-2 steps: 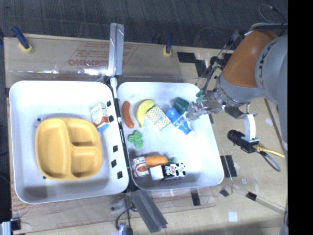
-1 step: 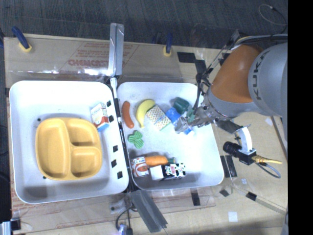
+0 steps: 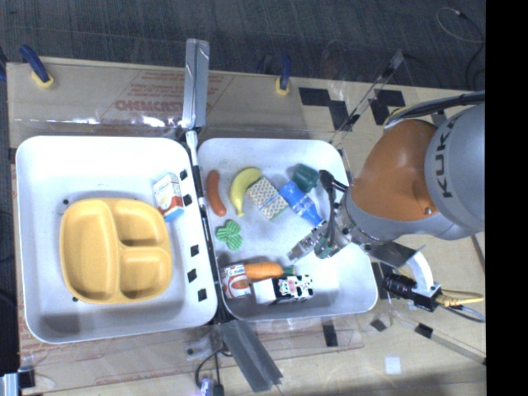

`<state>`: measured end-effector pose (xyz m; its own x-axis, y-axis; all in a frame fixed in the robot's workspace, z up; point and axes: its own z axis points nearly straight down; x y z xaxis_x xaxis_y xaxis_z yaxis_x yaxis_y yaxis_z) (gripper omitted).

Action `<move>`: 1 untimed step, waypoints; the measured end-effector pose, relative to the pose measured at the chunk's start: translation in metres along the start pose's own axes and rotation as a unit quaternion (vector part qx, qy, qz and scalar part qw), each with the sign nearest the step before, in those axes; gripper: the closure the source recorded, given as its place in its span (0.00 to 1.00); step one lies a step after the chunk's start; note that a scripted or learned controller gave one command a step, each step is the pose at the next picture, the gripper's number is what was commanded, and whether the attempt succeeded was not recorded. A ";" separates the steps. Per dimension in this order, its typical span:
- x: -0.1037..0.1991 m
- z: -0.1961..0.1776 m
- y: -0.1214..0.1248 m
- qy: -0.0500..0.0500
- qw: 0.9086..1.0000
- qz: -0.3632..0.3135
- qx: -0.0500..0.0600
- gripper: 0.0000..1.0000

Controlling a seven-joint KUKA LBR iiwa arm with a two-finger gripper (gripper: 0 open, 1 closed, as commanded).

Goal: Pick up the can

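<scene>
The can [image 3: 234, 281], red and white, lies on its side at the front left of the right bin [image 3: 346, 299]. An orange carrot [image 3: 264, 269] rests against its right end. My gripper [image 3: 316, 244] hangs over the middle right of that bin, about a hand's width to the right of the can and a little behind it, not touching it. A black-and-white cow-patterned box [image 3: 293, 287] sits between the can and the gripper, near the bin's front wall.
The right bin also holds a sausage [image 3: 215, 191], a banana [image 3: 242, 187], a checkered packet [image 3: 266, 197], a blue bottle [image 3: 299, 202], a teal object [image 3: 304, 176] and a green toy [image 3: 231, 234]. The left bin [image 3: 41, 320] bears a yellow divided plate [image 3: 115, 250] and a small carton [image 3: 168, 196].
</scene>
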<state>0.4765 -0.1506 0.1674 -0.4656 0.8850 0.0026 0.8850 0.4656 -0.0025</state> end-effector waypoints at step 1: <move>0.049 -0.042 0.027 -0.002 0.997 -0.081 -0.001 1.00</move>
<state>0.4774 -0.0952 0.2099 -0.6030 0.7978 -0.0007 0.7978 0.6030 0.0003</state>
